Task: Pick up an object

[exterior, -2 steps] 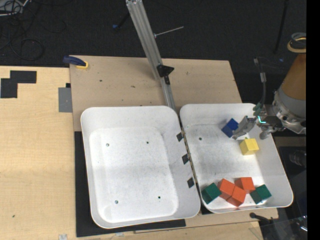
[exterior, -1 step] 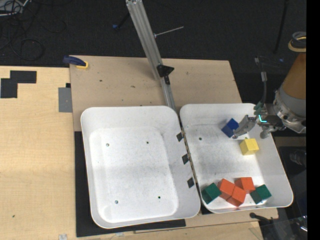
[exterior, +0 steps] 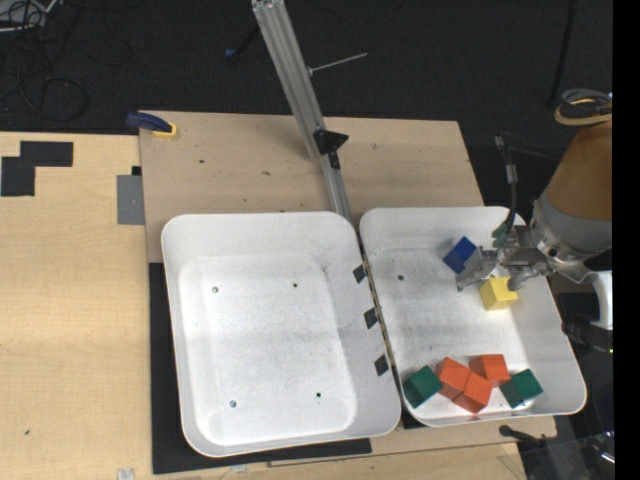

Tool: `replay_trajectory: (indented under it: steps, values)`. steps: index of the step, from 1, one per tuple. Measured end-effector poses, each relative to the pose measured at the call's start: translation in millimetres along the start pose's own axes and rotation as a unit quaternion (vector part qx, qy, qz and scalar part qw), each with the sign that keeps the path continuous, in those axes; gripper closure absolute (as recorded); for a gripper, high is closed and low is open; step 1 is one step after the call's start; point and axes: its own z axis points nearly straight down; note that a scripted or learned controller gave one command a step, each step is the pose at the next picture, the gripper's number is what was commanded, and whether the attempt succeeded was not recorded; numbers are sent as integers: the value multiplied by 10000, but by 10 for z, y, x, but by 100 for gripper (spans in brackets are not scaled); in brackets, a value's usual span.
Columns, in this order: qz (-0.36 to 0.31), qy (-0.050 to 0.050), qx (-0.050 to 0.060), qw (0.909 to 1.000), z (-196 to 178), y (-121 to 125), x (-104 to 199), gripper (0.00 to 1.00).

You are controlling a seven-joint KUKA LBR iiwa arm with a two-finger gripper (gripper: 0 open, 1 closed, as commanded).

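In the right bin [exterior: 420,230], a yellow block [exterior: 497,293] lies near the right wall and a blue block [exterior: 460,254] sits a little up and left of it. My gripper [exterior: 493,265] hangs between the two, just above the yellow block and right of the blue one. I see nothing held in it. The arm's grey wrist and orange band [exterior: 582,183] come in from the right edge. At the bin's front sit three orange blocks [exterior: 470,380] bunched together, with a green block [exterior: 422,384] on their left and another green block [exterior: 520,387] on their right.
The left bin [exterior: 200,243] lies beside the right one, joined by black clips [exterior: 371,317]. A slanted aluminium rail [exterior: 298,88] rises behind the bins. A blue and yellow clamp [exterior: 152,123] sits at the bench's far left corner.
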Motion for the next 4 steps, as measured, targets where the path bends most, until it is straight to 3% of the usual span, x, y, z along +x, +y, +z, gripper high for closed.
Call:
replay_trajectory:
  steps: [2, 3, 4]
  values:
    - [5, -4, -31, 10000, 1123, -53, -55, 0]
    - [44, 0, -23, 10000, 1018, -63, -69, 100]
    - [38, -13, -55, 10000, 399, -106, -94, 100]
